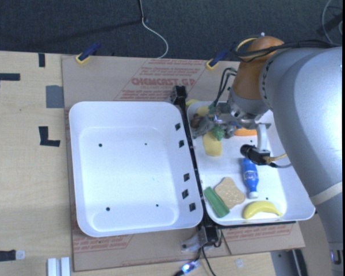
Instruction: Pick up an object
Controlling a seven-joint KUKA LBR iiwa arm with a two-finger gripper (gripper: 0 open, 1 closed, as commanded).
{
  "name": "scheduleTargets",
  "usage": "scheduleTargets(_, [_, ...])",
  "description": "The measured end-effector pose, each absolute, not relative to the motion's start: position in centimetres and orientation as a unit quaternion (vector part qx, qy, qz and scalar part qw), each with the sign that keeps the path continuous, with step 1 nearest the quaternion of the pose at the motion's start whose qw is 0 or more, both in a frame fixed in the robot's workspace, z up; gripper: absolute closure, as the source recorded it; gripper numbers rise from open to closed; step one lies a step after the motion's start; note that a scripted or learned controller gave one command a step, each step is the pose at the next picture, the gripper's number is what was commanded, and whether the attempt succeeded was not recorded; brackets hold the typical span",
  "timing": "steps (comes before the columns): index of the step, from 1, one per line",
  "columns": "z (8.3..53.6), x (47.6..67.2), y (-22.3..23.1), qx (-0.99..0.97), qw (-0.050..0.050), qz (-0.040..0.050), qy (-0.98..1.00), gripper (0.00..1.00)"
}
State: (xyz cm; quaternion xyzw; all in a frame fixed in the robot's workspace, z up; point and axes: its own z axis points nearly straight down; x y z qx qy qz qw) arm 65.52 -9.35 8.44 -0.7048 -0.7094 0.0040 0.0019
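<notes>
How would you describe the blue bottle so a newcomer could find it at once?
Look at the right-hand white bin, the one the arm reaches into. Along its near half, past the gripper, the blue bottle lies on its side between the slice of bread and the bin's right rim, above the banana. It is the only blue item there, with a white cap.

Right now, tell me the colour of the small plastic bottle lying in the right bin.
Blue with a white cap; the small plastic bottle shows best in the camera view.
</notes>
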Motion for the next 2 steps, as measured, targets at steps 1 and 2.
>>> scheduleTargets(1, [9.4, 65.3, -9.7, -0.707, 0.001, 0.0052, -0.707, 1.00])
scheduleTargets(2, [19.0, 63.4, -3.2, -0.705, -0.001, -0.0028, -0.710, 1.00])
